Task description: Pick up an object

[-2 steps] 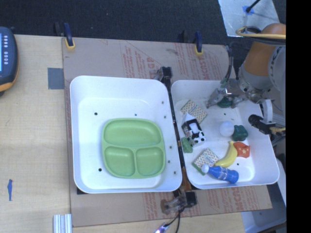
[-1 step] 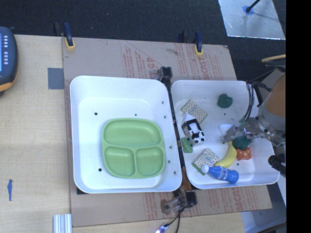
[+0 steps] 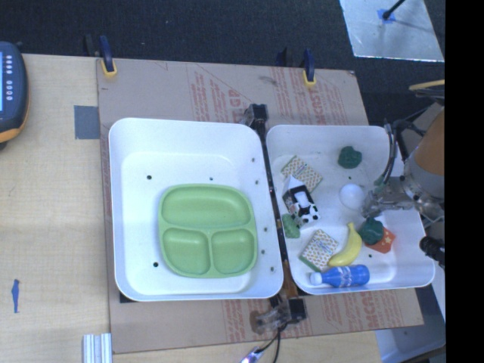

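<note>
Hand: the hand (image 3: 378, 203) hangs low over the right side of the right bin (image 3: 401, 138); how far open it is, or whether it has hold of anything, cannot be told from this view.
Nearest thing: a dark green object (image 3: 371, 231) lies just below the hand in the picture, touching an orange piece (image 3: 386, 240).
Other candidates: the white ball (image 3: 350, 195) sits just left of the hand; the banana (image 3: 347, 249) lies lower left, long axis running up-right to down-left.
Further off: the blue-capped bottle (image 3: 342, 276) lies along the near wall.
Left bin: it holds a green divided tray (image 3: 206, 229), well apart from the hand.
</note>
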Action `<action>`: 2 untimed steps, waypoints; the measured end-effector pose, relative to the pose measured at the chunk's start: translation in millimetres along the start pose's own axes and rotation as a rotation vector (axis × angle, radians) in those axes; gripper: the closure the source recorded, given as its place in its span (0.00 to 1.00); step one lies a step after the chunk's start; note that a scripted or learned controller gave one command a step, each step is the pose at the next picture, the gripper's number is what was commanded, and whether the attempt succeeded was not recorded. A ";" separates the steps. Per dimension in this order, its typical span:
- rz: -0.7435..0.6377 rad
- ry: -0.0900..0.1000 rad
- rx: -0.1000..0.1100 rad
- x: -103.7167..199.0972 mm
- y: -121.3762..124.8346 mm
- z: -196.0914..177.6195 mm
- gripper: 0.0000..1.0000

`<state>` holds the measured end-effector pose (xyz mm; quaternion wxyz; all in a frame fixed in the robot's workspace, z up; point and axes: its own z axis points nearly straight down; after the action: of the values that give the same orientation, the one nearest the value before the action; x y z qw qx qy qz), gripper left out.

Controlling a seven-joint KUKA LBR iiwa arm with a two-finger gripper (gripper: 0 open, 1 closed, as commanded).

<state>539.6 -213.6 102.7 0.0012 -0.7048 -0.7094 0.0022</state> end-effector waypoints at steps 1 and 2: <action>0.000 0.000 -0.011 25.9 6.0 -92.1 1.00; 0.002 0.001 -0.002 25.0 3.8 -86.5 0.00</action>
<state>543.6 -188.5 189.1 0.0009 -0.7056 -0.7086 0.0009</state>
